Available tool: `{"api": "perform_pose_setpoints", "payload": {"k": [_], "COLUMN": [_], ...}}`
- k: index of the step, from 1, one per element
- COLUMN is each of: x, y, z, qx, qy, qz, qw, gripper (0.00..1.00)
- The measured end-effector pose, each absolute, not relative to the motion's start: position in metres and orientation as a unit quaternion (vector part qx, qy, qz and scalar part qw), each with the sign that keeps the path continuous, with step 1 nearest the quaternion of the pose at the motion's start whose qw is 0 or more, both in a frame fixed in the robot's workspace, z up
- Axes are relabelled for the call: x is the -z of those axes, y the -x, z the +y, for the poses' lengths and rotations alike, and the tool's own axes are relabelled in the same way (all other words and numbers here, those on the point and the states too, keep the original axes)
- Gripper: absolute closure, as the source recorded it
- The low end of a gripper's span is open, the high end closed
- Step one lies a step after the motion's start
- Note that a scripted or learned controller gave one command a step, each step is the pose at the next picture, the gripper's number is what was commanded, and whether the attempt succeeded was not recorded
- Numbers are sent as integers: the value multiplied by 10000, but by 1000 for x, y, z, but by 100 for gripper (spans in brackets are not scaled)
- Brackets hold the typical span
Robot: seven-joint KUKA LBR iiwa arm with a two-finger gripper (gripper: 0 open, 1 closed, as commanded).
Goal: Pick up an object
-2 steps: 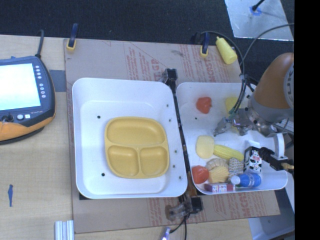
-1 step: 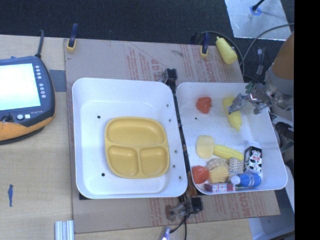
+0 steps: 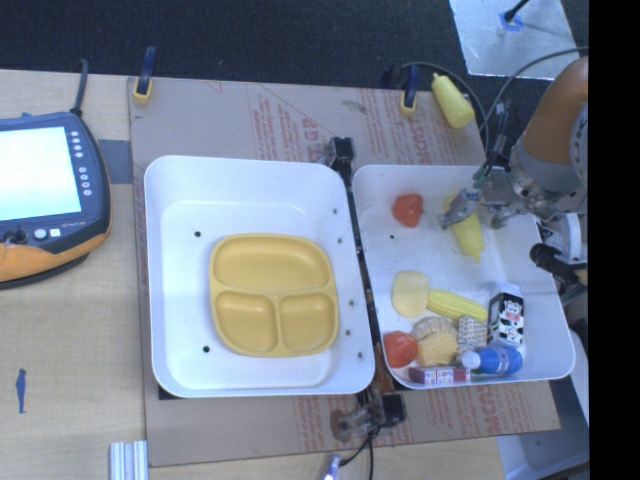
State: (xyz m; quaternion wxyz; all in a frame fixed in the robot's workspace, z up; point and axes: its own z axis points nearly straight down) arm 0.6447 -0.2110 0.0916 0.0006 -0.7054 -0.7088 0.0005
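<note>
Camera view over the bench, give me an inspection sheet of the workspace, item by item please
Surface: wooden bench under a cardboard sheet bearing two white bins side by side.
Job's things: right bin holds a red piece, a yellow piece, a pale yellow round piece, corn, a cow-print carton, a blue bottle and more small items at its near edge.
Clutter: left bin holds a yellow divided tray.
Grippers: end effector sits low in the right bin, right over the yellow piece; grip unclear.
Cables: dark cables loop behind the right bin.
Surroundings: teach pendant at left, yellow clamps on the cardboard's far edge.
</note>
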Motion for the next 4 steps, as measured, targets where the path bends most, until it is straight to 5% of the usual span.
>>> {"api": "perform_pose_setpoints", "payload": {"k": [1,4], "x": [-102,-222], "y": [-645,-588], "z": [-211,-42], "qx": [-7,-4], "qy": [7038,7056], "qz": [-7104,-7087], "qw": [2,9], "gripper": [100,100]}}
